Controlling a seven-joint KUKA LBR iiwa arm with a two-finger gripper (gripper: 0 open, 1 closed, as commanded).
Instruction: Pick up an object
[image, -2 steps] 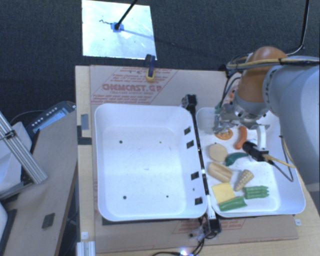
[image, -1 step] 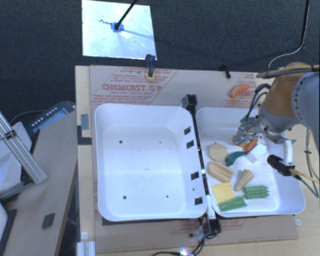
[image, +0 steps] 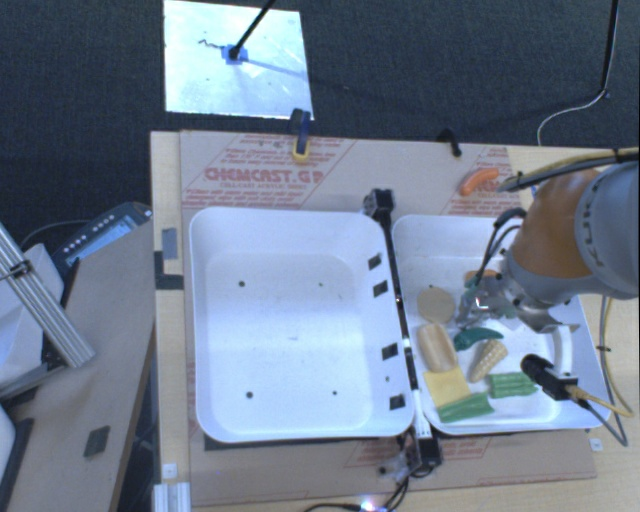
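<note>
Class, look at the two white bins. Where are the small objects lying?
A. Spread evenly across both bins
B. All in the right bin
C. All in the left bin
B: the small objects lie clustered in the right bin, beneath the gripper.

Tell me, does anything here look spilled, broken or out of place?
One thing stands out: an orange object lies on the board behind the right bin, outside both bins, while the other items are bunched in that bin's near half. Nothing looks spilled or broken.
</note>
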